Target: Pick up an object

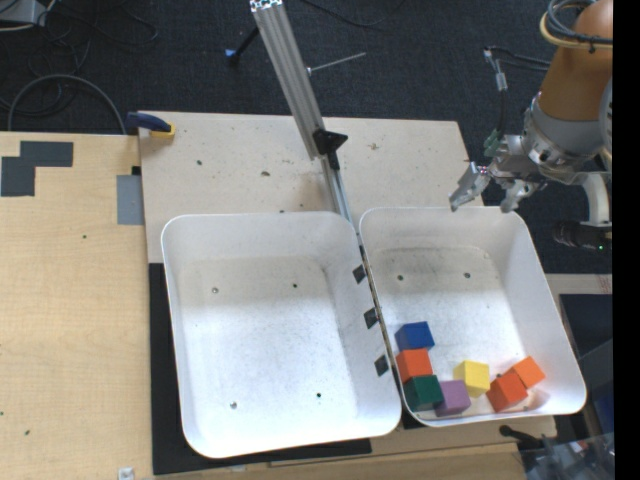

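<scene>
Sweeping across from the nine o'clock side, we meet the left bin (270, 328), its white floor speckled, sitting beside the right bin (500, 258) with a row of dark clips along their shared wall. At about five o'clock in the right bin, the blocks crowd the near edge: a blue cube (415, 336), an orange cube (415, 362) just below it, a green cube (424, 392) touching that, then a purple cube (453, 398), a yellow cube (476, 376) and a pair of orange-red blocks (515, 383) tilted corner-up. These are cubes, so no long axis to call; most sit skewed to the bin walls. Over at two o'clock, the gripper (490, 193) hangs above the right bin's far rim, well apart from the blocks, fingers spread apart and pointing down toward seven o'clock, nothing between them. The arm (575, 78) rises behind it, orange band up top.
</scene>
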Controlling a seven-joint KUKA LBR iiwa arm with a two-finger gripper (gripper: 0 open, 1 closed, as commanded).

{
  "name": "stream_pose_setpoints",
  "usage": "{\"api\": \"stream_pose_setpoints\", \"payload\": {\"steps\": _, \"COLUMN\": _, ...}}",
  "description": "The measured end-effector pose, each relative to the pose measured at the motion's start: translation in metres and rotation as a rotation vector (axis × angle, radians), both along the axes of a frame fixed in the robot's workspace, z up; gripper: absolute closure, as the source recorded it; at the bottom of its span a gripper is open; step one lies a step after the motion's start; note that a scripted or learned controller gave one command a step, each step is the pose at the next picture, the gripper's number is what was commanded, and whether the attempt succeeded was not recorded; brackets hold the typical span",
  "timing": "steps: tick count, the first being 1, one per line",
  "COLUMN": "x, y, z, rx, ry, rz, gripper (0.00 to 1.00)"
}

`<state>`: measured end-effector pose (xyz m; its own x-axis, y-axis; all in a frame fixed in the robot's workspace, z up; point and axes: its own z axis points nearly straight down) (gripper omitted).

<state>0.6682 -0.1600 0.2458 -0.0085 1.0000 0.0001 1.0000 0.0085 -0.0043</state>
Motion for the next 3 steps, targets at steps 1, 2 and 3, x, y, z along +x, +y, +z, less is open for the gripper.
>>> {"api": "stream_pose_setpoints", "payload": {"steps": 1, "x": -0.096, "y": -0.005, "z": 0.053, "rx": 0.0, "ry": -0.004, "rz": -0.011, "gripper": 0.0}}
{"api": "stream_pose_setpoints", "payload": {"steps": 2, "x": -0.063, "y": -0.019, "z": -0.1, "rx": 0.002, "ry": 0.006, "rz": -0.011, "gripper": 0.0}}
{"api": "stream_pose_setpoints", "payload": {"steps": 3, "x": -0.061, "y": -0.02, "z": -0.095, "rx": 0.001, "ry": -0.002, "rz": -0.014, "gripper": 0.0}}
